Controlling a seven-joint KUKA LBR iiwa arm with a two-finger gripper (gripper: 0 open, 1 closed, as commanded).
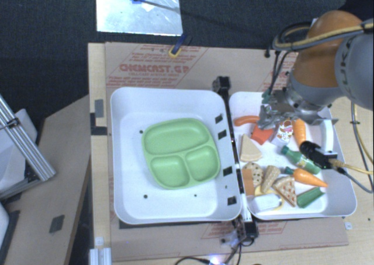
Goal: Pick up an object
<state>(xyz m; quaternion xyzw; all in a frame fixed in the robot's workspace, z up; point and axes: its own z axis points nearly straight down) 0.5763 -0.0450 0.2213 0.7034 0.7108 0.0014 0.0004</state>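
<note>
Two shallow white bins sit side by side on the tabletop (70,141). The left bin (125,112) holds a pale green divided plastic plate (178,153), lying flat in its middle. The right bin (342,196) is crowded with toy food, so it is likely the one to pick from. The grey arm with its orange band (327,39) comes down over the far end of this bin, and its gripper (270,119) hangs low just above a red wedge-shaped toy piece (263,135). Whether it is spread or pressed together cannot be told from here. Nothing is seen held. Just beside the red wedge lie a tan bread-slice toy (250,150) and a small orange sausage-shaped piece (245,121); an orange toy carrot (299,131) lies on the wedge's other side. The red wedge seems the target, since the gripper is nearest it.
</note>
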